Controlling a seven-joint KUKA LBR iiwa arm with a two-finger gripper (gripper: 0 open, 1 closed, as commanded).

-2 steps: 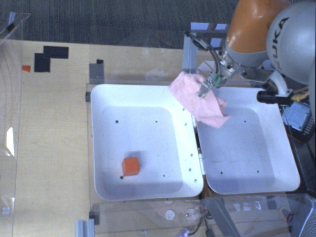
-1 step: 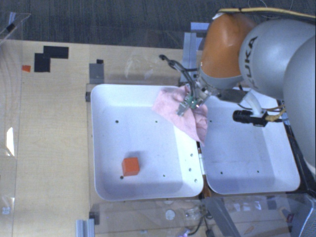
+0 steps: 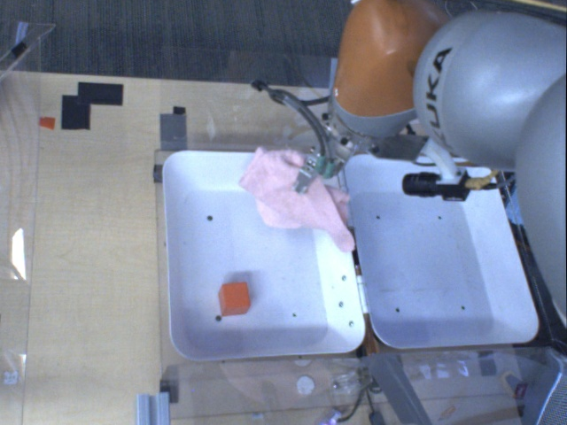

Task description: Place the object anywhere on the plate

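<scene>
A small orange-red cube (image 3: 235, 298) lies on the floor of the left bin (image 3: 190, 237), near its front left. A crumpled pink cloth (image 3: 288, 197) sits at the back right of the same bin, and one corner of it drapes toward the divider between the bins. My gripper (image 3: 312, 173) hangs low over the cloth's upper right part, touching or almost touching it. The orange wrist band (image 3: 381, 51) and grey arm body tower above it. The cube is far from the gripper, toward the front left.
The right bin (image 3: 443, 264) lies under the arm. A black bracket with a yellow tip (image 3: 438, 185) juts over its back edge. Cables (image 3: 297, 109) loop from the wrist. Black markers (image 3: 89, 103) sit on the wooden bench at far left.
</scene>
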